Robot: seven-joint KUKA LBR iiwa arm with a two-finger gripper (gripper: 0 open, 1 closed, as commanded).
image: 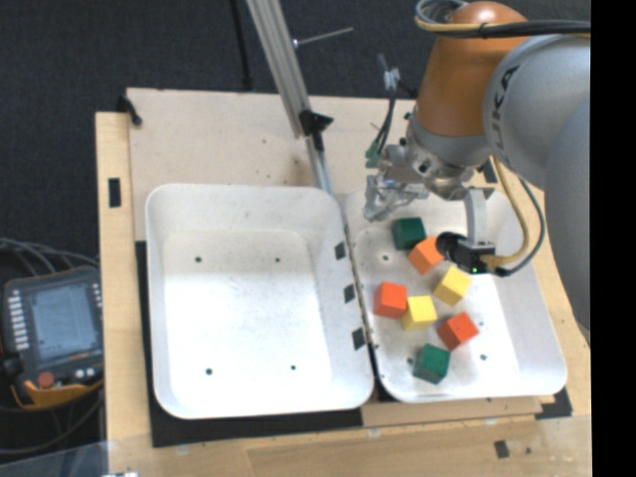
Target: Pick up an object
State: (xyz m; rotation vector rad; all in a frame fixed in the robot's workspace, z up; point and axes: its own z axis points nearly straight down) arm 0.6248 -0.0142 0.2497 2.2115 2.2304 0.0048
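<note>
Hovering at the right bin's (527, 366) far edge, the claw (383, 202) has a grip I cannot tell; a dark green cube (407, 233) sits just beside it.

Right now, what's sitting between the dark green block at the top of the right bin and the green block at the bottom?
In the camera view, orange, yellow and red blocks lie between the top green block and the bottom green block.

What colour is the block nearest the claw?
Dark green, seen in the camera view, just below the claw in the right bin.
</note>
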